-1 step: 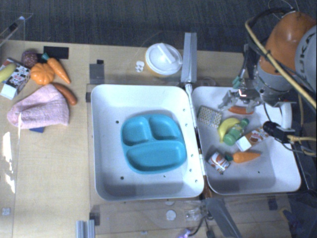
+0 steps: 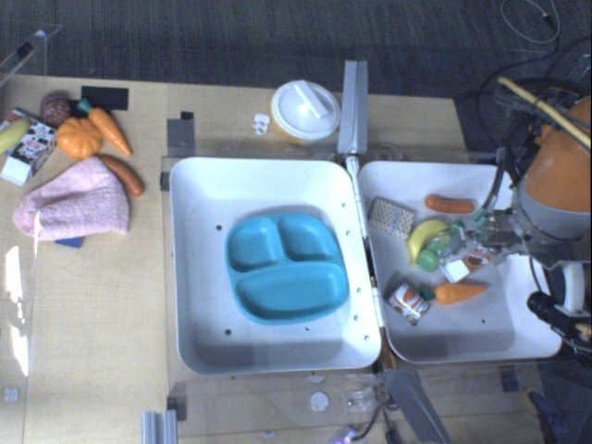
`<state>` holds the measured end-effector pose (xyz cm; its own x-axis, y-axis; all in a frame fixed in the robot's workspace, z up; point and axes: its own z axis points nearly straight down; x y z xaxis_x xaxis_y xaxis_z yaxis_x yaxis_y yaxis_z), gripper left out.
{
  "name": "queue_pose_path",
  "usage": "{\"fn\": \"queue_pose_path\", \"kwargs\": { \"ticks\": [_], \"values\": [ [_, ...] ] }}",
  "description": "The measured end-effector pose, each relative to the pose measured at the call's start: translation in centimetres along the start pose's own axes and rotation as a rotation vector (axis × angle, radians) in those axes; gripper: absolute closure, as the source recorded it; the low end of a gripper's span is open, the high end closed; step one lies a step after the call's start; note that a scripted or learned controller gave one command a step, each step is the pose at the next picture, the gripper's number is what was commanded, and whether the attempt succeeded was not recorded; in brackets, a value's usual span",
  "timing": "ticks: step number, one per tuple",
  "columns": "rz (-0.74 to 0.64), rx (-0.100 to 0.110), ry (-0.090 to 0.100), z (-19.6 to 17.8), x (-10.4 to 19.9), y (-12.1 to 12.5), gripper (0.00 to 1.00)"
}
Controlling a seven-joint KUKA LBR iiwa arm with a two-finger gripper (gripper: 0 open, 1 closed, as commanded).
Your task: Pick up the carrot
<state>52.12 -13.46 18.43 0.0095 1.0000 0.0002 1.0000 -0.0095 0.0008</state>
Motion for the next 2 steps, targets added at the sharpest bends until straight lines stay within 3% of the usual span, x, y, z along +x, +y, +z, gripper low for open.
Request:
{"fn": "queue_pose_path", "kwargs": {
  "ticks": [1, 2],
  "values": [
    [-0.046, -0.008, -0.002, 8.7, -0.6, -2.8, 0.00],
    [-0.046, -0.010, -0.002, 7.6, -0.6, -2.7, 1.00]
  ]
}}
